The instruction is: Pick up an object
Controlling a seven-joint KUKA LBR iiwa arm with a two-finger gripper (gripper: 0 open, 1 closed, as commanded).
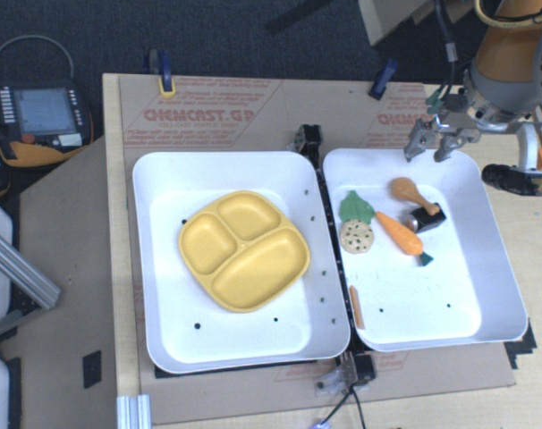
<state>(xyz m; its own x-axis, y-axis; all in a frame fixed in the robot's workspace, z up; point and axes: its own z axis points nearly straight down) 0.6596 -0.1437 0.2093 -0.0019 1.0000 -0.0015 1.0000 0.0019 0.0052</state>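
End effector (432, 147): hangs over the top rim of the right bin, fingers spread apart, nothing between them.
Arm (508, 52): grey with an orange band, reaching in from the upper right.
Right bin (468, 315): white, shallow, carries the small toy items in its upper-left part.
Carrot (400, 232): orange, lying at a slant near the bin's middle, green tip toward the lower right.
Drumstick (409, 191): brown, just above the carrot, beside a small black piece (429, 218).
Cookie (356, 236): round, speckled, left of the carrot.
Green leaf (355, 207): touching the cookie's top.
Orange stick (356, 306): thin, near the bin's left wall.
Left bin (164, 195): holds a yellow divided plate (244, 250).
Desk (83, 239): cardboard sheet under both bins.
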